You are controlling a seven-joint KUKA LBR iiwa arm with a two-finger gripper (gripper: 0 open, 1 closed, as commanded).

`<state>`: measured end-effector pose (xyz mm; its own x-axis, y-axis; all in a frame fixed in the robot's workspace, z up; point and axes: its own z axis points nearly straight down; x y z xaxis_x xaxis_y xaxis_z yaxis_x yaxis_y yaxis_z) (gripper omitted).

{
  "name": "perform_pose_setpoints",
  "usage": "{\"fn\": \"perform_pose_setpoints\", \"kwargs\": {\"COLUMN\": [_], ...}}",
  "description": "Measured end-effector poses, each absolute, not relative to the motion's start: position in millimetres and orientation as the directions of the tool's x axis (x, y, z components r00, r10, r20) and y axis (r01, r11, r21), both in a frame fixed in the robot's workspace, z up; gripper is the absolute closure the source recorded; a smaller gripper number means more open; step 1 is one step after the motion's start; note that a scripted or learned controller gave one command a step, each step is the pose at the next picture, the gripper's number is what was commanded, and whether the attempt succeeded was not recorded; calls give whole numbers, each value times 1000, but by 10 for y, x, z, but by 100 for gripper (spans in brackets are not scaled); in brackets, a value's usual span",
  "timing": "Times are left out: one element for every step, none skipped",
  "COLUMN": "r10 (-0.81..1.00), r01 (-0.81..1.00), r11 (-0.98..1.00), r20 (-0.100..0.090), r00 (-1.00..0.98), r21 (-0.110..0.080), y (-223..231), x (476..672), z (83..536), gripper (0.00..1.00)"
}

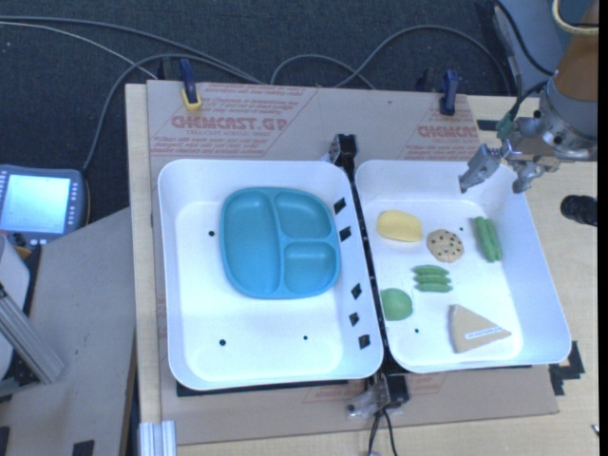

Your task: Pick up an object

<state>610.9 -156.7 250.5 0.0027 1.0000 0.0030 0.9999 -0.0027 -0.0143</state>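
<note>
The gripper (501, 169) is hanging above the far right corner of the right bin (541, 255), its two fingers (475, 171) spread apart and gripping nothing. Below it and toward the near side, the bin's contents are lying well apart from the fingertips. Closest is a green bean pod (487, 238), lying lengthwise near the bin's right side. To its left a round speckled cookie (445, 245) is sitting just beside a yellow lemon-like piece (399, 226). Nearer the camera a green pea pod (431, 278) is lying across the bin, with a round green lime-like piece (396, 303) at its lower left and a tan wedge (475, 330) at its lower right. In the left bin (190, 331) a blue sectioned plate (279, 242) is resting, far from the gripper.
</note>
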Motion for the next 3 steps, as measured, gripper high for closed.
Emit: {"fn": "perform_pose_setpoints", "kwargs": {"r10": [1000, 1000, 1000], "r01": [1000, 1000, 1000], "r11": [0, 1, 0], "r20": [0, 2, 2], "r00": [0, -1, 0], "r21": [-1, -5, -6], "y": [-1563, -1504, -1587], "x": [6132, 6143, 6130], "z": [2585, 2149, 1679], "gripper": [0, 0, 0]}}
